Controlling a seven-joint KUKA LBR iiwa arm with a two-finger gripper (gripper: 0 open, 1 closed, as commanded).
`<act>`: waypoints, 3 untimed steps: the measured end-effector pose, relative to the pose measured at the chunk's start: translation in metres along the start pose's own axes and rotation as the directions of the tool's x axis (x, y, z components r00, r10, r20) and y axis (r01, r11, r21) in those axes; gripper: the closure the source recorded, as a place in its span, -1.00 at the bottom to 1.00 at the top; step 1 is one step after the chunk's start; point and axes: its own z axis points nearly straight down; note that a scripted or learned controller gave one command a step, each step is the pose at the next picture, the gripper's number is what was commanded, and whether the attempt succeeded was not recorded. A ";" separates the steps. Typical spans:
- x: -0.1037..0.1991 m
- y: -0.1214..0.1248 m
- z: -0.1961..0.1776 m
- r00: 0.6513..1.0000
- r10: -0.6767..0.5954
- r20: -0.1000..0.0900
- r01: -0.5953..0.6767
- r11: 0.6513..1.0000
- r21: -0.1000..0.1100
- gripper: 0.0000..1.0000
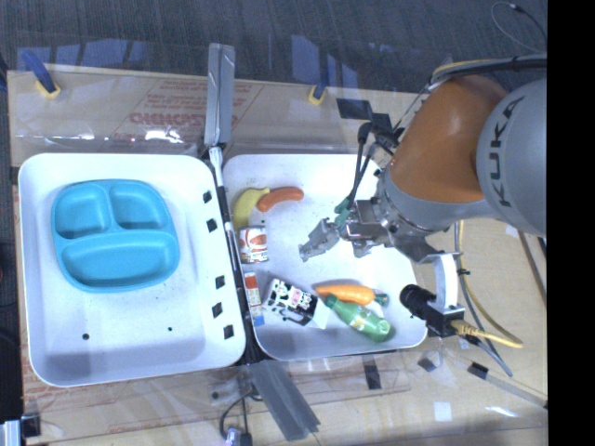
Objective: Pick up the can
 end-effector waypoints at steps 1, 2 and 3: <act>0.010 0.069 0.057 0.996 -0.091 0.001 0.091 0.996 -0.001 -1.00; -0.008 0.037 0.164 0.993 -0.115 0.000 0.115 0.993 0.000 -1.00; -0.009 0.038 0.154 0.993 -0.120 0.001 0.120 0.993 0.000 1.00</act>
